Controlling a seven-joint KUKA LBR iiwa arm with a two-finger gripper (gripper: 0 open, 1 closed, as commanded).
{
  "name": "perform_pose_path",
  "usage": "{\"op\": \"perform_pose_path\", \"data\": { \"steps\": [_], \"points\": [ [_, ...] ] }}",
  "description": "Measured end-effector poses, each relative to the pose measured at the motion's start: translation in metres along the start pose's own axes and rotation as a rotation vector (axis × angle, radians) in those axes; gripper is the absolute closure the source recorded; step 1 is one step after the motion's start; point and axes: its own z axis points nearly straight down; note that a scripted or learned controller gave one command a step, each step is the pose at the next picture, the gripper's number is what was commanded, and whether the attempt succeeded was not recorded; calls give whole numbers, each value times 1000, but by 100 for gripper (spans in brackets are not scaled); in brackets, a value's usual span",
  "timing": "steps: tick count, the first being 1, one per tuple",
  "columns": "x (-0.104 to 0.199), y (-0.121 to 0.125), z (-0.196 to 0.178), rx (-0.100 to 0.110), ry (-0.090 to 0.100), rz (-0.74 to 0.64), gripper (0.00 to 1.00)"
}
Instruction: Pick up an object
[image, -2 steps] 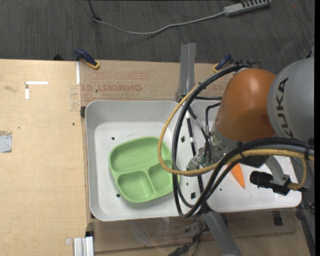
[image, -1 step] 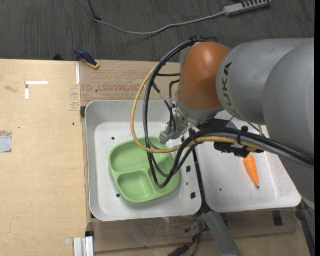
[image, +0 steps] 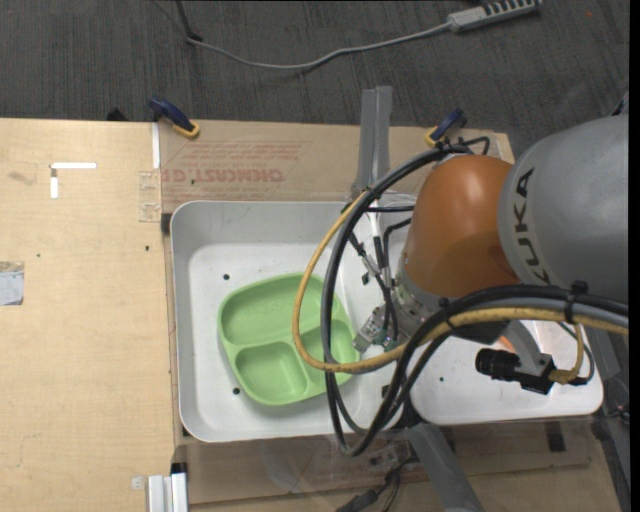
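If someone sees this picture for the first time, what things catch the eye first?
The arm, grey with an orange band, fills the right side, and its cables loop down over the bins. Beneath it, a green tray with compartments lies in the left bin. A cardboard sheet is clamped behind the bins.

Looks like a robotics lab: plywood bench (image: 80, 300) with clamps (image: 175, 115) at the edge, taped-down cardboard (image: 240, 170), loose cables (image: 330, 300) everywhere, power strip (image: 495, 12) lying on grey carpet.
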Motion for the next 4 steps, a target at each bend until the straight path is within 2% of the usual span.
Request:
{"op": "perform_pose_path", "data": {
  "steps": [1, 2, 3, 4],
  "points": [
    [-8, 105, -41, -1, -2, 72, 100],
    [68, 88, 16, 0, 0, -366, 100],
    [6, 123, 97, -2, -2, -421, 100],
    [-7, 98, -42, -3, -4, -653, 100]
  ]
}}
